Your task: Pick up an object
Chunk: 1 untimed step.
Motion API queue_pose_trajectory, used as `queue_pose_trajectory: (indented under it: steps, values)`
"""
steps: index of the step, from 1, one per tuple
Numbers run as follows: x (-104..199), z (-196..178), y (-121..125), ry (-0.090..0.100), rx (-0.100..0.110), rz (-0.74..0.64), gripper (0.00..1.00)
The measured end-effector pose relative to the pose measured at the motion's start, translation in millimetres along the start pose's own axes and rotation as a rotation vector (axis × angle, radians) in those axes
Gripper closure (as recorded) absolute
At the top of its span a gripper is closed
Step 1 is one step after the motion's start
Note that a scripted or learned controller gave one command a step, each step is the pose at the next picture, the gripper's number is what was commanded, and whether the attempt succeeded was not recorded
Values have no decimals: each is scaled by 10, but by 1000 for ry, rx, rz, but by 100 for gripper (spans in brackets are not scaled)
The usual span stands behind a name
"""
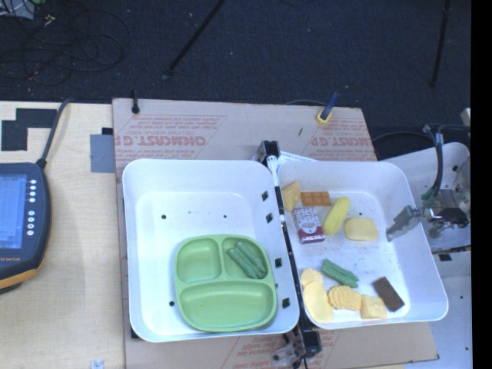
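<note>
The right bin (pixel 400 177) holds several toy foods: a yellow corn cob (pixel 336 215), a red-and-white carton (pixel 309 224), an orange cracker (pixel 315 200), a pale yellow lump (pixel 360 228), a green bean pod (pixel 339 273), a brown chocolate bar (pixel 387 294) and yellow pieces (pixel 330 298) near the front. My gripper (pixel 406 221) hangs at the bin's right rim, to the right of the yellow lump and apart from it. Nothing shows in its grasp.
The left bin (pixel 154 183) bears a green divided plate (pixel 192 302) with a green pod (pixel 247 260) in its upper right section. A tablet-like pendant (pixel 19 221) lies at the far left. Cardboard sits under both bins.
</note>
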State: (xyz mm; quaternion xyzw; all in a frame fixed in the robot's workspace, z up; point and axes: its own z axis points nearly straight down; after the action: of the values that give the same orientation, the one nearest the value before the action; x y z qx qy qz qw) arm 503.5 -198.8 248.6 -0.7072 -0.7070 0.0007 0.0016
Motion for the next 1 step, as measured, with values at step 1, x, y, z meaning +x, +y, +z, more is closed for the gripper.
queue_pose_trajectory:
  steps: [1]
  values:
    - [661,925,159,3,4,-4,0]
